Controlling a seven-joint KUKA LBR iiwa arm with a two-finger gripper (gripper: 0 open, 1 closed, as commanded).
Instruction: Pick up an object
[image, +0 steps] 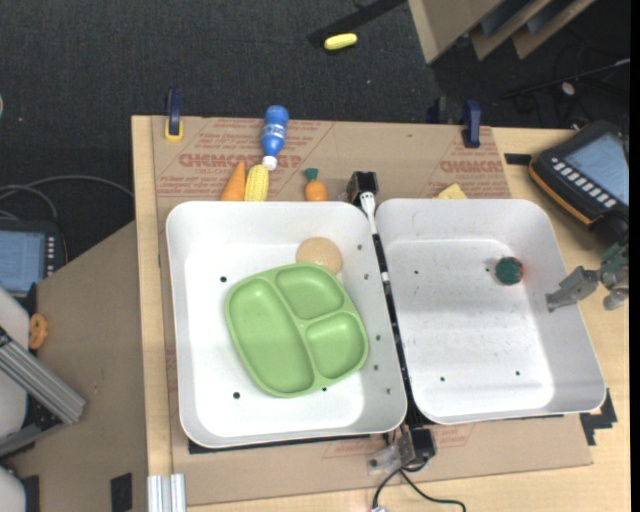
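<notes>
i see the grey two-finger hand (572, 288) at the right white bin's (450, 380) right rim, holding nothing; i cannot tell its spread. a small round green-and-red object (509, 270) lies in that bin, near the hand, apart from it.

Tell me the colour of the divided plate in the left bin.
Light green divided plastic plate, seen in the camera view.

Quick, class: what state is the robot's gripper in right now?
Gripper: at the right bin's right rim, holding nothing; open or shut cannot be told.
</notes>
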